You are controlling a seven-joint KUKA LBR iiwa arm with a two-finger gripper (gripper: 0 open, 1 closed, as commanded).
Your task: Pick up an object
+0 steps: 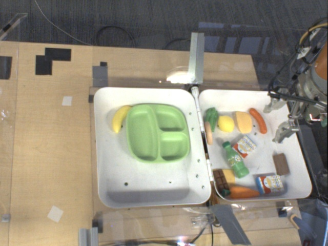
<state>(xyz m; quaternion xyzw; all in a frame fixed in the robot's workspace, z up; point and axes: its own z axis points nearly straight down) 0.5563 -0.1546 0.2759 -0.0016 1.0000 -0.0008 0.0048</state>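
Two-finger metal gripper [281, 119] hangs over the right edge of the right shallow white bin [302, 160], fingers spread apart, nothing between them. Grey arm comes in from the right.

Nearest to it: one brown chocolate-coloured block [280, 163] and one red sausage [258, 120]. Further left in the same bin: one orange-yellow wedge [243, 122], one yellow lemon [226, 123], one green leafy vegetable [210, 118], one small printed carton [246, 146], one green plastic bottle [235, 160]. Along the bottom edge: one red-and-white labelled can [269, 184] on its side, one orange carrot [244, 192], one dark brown chocolate bar [220, 180].

Left shallow white bin [113, 188]: one green three-compartment plastic tray [156, 132], one yellow banana [120, 118] touching its left rim.
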